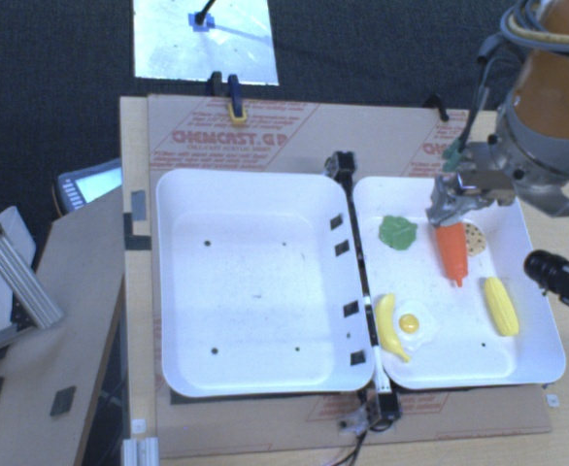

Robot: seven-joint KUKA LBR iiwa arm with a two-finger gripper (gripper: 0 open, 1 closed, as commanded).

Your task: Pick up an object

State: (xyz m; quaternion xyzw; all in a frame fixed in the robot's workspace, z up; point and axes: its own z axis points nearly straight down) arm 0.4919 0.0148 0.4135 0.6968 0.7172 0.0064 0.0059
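Observation:
My gripper (449,217) hangs over the back of the right bin (532,357). Its fingers are shut on the wide top end of an orange toy carrot (452,253), which points toward the front of the bin. The carrot partly covers a round speckled cookie (475,239). A green leafy piece (397,232) lies to the gripper's left. In front of it are a yellow corn cob (501,306), a fried egg (411,323) and a yellow banana (388,326) near the bin's left wall.
The left bin (183,260) sits beside the right one, with a black clipped divider (354,270) between them. A black fixture (558,278) juts in at the right bin's edge. Cardboard (265,139) lies under both bins.

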